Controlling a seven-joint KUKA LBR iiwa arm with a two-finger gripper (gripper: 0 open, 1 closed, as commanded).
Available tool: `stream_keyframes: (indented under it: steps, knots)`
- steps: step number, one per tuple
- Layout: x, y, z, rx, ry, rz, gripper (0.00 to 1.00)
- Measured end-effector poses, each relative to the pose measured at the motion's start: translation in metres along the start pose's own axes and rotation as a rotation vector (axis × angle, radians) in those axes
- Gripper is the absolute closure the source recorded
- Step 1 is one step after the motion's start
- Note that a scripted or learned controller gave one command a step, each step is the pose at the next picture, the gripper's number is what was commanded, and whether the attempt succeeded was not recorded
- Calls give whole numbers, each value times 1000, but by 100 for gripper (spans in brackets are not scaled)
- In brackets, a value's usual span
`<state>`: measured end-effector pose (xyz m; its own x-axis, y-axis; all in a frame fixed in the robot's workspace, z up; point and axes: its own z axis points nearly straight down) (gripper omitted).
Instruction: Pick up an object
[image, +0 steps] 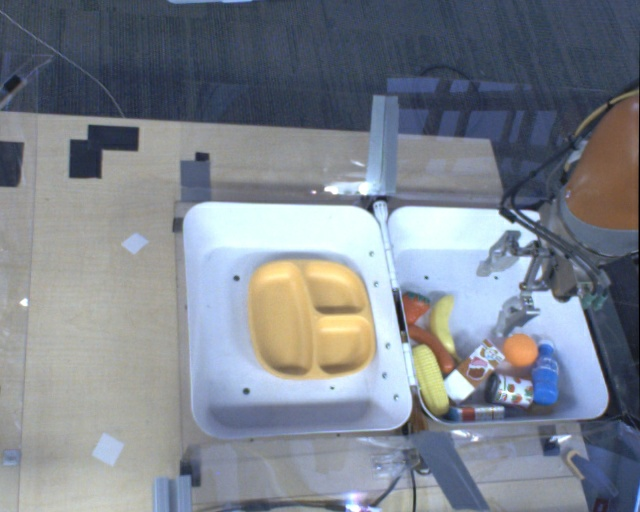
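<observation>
A: Pickable objects, location?

B: All in the right bin (470, 225), heaped toward its near end. Orange ball (520, 350) sits on top, beside a blue bottle (545, 372) on its right. A banana (442, 322) lies to the left, an ear of corn (429, 378) along the left wall near the divider. A small red-and-white carton (484, 359) rests between corn and ball. A dark can with a fruit label (512, 390) lies at the front, touching the bottle.

A: Gripper?

B: Gripper (508, 284) hangs above the right bin, over bare floor just behind the heap. Fingers (497, 253) spread apart, nothing between them. The nearer fingertip is close to the orange ball; contact not confirmed at this angle.

A: The arm?

B: Enters from the right. Orange band (608, 170) visible above the wrist, black cables looping beside it.

A: Left bin?

B: Left bin (200, 300) carries a yellow divided tray (310, 318), three compartments, roughly centred, lying flat.

A: Surroundings?

B: Bins side by side, touching at the middle rim, on a light wooden bench (90, 330). Black tape marks (100, 148) at its far left. Dark carpet (250, 60) beyond.
</observation>
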<state>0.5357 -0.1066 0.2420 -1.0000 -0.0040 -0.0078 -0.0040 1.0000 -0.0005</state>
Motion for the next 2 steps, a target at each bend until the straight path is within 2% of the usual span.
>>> stream_keyframes:
  steps: [1,2]
  knots:
    - [1,-52,126,7,-28,24,0]
    - [-69,-39,131,9,-39,106,0]
